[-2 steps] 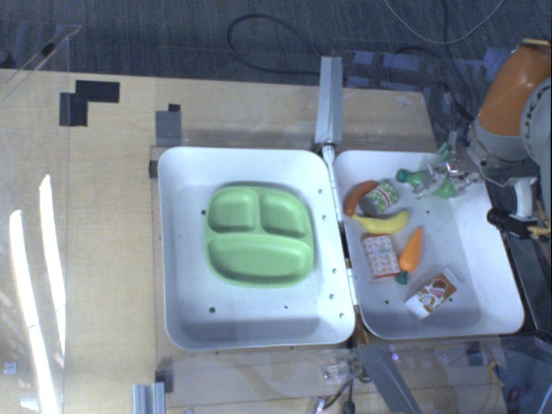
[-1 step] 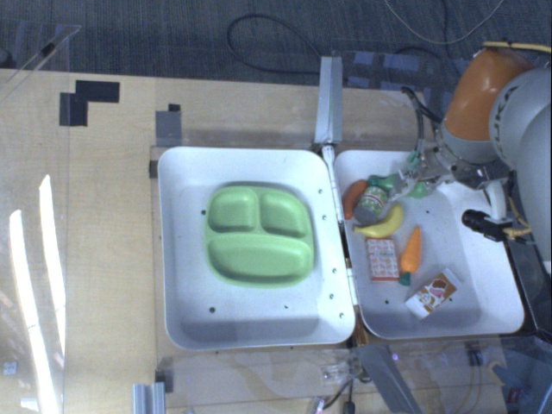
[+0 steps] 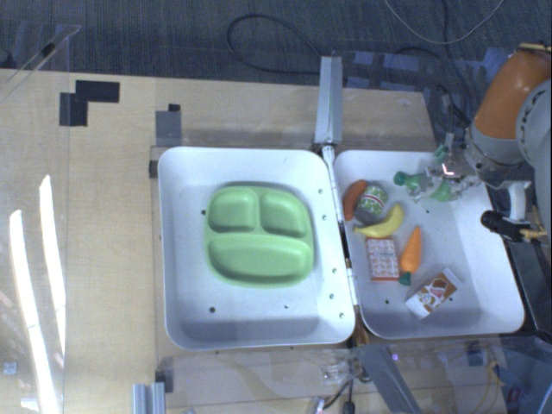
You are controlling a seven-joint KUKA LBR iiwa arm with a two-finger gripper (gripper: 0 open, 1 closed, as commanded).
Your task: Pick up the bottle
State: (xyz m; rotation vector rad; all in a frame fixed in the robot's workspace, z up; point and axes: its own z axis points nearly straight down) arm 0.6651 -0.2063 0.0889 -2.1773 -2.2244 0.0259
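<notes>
Green tray point(image 3: 259, 235), yellow banana point(image 3: 385, 224)

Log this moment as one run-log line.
gripper: over right bin far edge | bottle: lying beside it, grasp unconfirmed | left bin: green tray

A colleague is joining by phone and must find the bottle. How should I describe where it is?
Look in the right bin, at its far edge. The bottle lies there near the gripper; it is clear green, unlike the yellow banana and orange carrot nearer the front.

Robotics lab, wooden bench point(image 3: 103, 257), two white bins point(image 3: 172, 317), loose cables point(image 3: 285, 37) on carpet, metal brackets point(image 3: 329, 97)
</notes>
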